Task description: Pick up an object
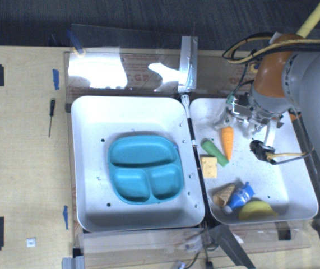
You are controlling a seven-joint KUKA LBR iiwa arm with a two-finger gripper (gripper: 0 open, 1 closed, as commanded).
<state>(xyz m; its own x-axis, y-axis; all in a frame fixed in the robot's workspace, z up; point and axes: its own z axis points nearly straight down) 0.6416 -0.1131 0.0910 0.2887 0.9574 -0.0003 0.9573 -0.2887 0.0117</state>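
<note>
Gripper [231, 120] just above carrot [227, 143]

One fixed camera looked down slantwise from above the bench [19, 150], both bins framed; the arm [311, 77] entered from 3 o'clock.

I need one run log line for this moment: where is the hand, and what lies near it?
hand: over right bin, far end | nearest: carrot | grip: cannot tell | left bin: blue tray
</note>
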